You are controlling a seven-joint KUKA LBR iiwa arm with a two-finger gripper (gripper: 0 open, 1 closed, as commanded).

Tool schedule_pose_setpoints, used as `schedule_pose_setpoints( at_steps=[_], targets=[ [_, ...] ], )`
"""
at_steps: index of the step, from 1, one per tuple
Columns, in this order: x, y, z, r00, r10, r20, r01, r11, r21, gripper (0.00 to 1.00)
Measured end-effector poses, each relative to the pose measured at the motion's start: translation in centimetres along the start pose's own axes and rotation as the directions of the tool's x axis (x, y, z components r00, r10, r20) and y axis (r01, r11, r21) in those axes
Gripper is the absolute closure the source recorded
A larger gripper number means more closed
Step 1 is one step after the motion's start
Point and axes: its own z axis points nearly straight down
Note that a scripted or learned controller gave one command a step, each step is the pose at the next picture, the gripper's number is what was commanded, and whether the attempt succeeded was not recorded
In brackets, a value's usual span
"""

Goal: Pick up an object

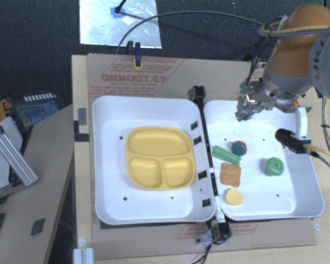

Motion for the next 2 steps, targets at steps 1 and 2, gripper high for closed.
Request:
schedule_pose_setpoints(
  at_steps=[1,2],
  targets=[
    [5.6,0.8,-0.7,1.0,-0.001,0.0,0.001,1.0,0.001,1.0],
    [10.6,1.5,0.9,1.0,0.001,0.0,-0.001,1.0,0.002,1.0]
  ],
)
